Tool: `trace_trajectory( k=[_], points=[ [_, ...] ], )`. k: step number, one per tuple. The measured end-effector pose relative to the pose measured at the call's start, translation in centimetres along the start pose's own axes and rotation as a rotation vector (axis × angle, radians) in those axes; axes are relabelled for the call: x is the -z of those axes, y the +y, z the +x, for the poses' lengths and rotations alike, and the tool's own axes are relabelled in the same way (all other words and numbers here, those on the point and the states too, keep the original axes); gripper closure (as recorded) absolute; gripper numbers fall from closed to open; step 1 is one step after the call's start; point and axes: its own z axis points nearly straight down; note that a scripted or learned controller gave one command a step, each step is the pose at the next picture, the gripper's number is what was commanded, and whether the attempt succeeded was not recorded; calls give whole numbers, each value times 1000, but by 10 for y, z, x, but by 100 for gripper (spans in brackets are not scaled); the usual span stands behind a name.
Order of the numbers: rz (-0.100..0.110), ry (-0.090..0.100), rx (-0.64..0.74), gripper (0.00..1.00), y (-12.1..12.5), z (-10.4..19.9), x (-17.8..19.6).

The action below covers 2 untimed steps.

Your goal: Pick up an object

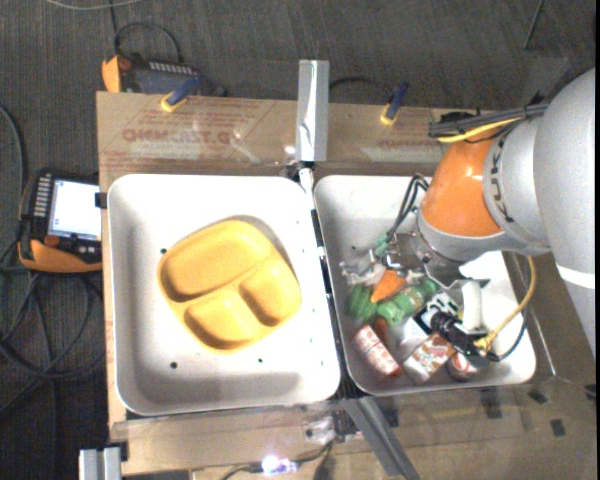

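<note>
Right under tool (385,260), orange obj (387,287) w/ green items (365,300)

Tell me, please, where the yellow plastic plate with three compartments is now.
The yellow plastic plate with three compartments lies in the middle of the left white bin, apart from the cluttered right white bin where the arm reaches.

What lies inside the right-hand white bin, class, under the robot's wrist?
The right bin holds a heap of small items: an orange piece, green pieces and a red can. The arm covers the bin's upper right part.
</note>
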Motion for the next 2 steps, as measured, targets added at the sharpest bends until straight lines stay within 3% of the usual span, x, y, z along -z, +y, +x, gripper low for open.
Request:
trace_trajectory(
  k=[1, 2],
  points=[
    [-1, -3, -2, 100, 1, -2, 9],
    [15, 2, -35, 100, 16, 65, 93]
  ],
)
